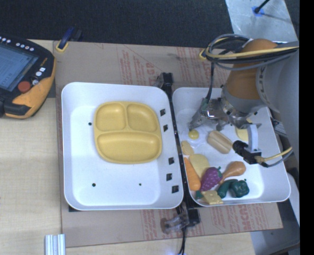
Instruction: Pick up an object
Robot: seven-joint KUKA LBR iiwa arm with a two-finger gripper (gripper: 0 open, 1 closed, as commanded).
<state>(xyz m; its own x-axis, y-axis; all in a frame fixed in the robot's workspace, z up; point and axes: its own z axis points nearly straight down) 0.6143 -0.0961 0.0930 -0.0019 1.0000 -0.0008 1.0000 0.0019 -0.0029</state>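
Camera view, looking down at a slant on two shallow white bins side by side. Left bin (77, 158): yellow divided plate (128, 132) lying flat in its upper half, three compartments, nothing in them. Right bin (273, 187): toy food gathered in its lower left part. Tan bread-roll piece (219, 141) near the bin's centre; small yellow round piece (193, 134) to its left; pale yellow piece (199, 162) below that; orange carrot (192, 175) along the left wall; purple grapes (210, 178) touching the carrot's right side; orange-brown drumstick (233, 169) just right of the grapes; dark green piece (234, 188) near the front wall; yellow cheese wedge (211, 197) at the front left corner. Grey arm (276, 84) with orange band entering from the right, above the upper part of the right bin. Gripper (212, 120) low over the bin floor, just above the bread-roll piece; opening of its fingers impossible to tell from this angle, nothing visibly held. Outside the bins, upper left: teach pendant (16, 76) on the bench.
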